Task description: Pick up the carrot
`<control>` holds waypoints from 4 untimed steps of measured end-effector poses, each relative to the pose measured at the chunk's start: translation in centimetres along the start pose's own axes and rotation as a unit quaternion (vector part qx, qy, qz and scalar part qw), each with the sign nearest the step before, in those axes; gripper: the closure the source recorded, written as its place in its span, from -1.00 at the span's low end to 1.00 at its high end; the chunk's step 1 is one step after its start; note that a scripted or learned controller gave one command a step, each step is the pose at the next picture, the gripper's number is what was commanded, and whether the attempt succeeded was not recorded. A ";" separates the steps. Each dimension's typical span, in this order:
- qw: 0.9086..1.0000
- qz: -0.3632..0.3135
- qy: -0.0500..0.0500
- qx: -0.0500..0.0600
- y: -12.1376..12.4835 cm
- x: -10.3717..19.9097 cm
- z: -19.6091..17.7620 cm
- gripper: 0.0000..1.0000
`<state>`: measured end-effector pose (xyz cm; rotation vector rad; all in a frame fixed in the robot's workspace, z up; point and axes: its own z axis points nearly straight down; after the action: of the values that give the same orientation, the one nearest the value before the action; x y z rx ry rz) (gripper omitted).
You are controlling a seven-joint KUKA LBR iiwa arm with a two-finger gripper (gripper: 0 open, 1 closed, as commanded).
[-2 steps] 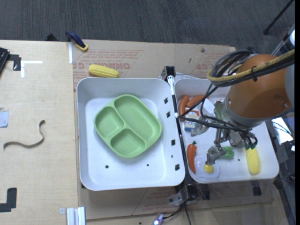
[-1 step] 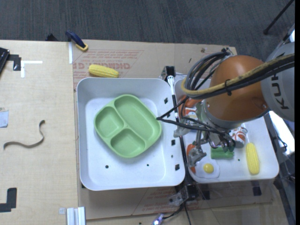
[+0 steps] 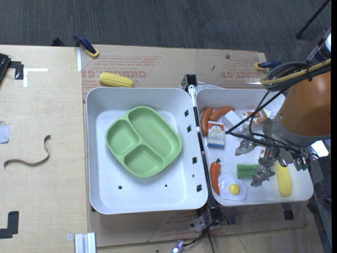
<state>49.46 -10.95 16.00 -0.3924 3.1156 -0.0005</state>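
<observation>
The arm (image 3: 310, 107) is cut off by the right edge. Parts of the right bin (image 3: 263, 198) are hidden beneath it. The small carton's (image 3: 215, 134) label is too small to be read.

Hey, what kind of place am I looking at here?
Probably a robot manipulation lab bench: two shallow white plastic bins sit clamped on cardboard, a grey and orange arm reaches in, and toy food like a small orange carrot lies there.

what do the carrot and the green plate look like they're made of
Carrot: probably toy plastic, with even orange colour and a slight sheen. Green plate: likely moulded plastic, matte, one flat colour with rounded compartment ridges. Neither can be confirmed from looks alone.
</observation>
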 end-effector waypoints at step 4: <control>1.000 -0.008 -0.006 0.001 0.9 -1.0 6.4 -1.00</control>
<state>50.18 -9.80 9.64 -0.4166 3.0996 -0.0023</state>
